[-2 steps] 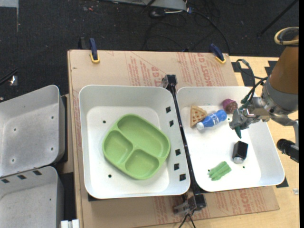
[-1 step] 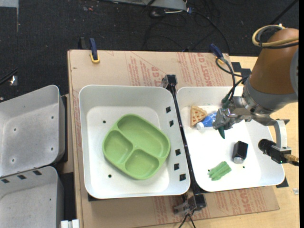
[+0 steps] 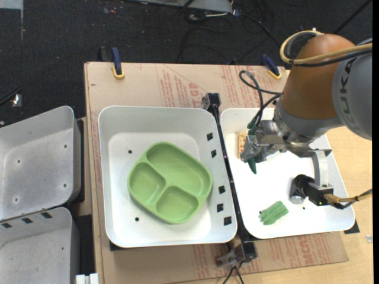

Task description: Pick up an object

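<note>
Tool (image 3: 253, 158) low over the right bin (image 3: 340, 218)
Finger spread unclear. A ridged green piece (image 3: 273, 212) lies near; a smooth, three-section green plate (image 3: 170, 183) sits in the left bin (image 3: 112, 158).

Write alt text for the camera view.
A grey and orange robot arm reaches from the right over the right white bin, which holds a small green object. The left white bin holds a green divided plate.

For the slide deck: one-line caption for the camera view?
KUKA arm's gripper hovers over the right bin near a green object; a green divided plate sits in the left bin.
</note>
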Motion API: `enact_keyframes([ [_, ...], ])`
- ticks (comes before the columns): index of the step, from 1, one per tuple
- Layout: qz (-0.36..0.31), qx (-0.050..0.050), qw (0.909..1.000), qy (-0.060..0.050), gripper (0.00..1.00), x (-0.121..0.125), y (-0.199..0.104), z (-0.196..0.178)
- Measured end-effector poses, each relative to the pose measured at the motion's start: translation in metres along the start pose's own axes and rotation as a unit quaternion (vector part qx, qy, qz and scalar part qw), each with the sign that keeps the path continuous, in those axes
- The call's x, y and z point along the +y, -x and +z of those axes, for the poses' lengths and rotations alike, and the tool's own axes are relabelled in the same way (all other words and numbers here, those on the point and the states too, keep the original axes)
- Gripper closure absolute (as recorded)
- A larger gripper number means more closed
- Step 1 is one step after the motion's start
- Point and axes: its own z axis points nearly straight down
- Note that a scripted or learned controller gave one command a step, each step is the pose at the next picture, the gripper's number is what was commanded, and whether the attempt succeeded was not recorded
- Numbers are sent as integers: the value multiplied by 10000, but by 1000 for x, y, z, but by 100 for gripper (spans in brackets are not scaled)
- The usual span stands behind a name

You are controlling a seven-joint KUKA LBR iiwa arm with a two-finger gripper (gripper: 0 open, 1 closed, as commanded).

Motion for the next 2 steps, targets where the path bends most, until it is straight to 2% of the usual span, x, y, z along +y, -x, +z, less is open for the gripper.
enact_keyframes([
  [1, 3, -3, 10000, -4, 100, 3, -44, 6],
  [2, -1, 2, 10000, -11, 100, -5, -95, 21],
])
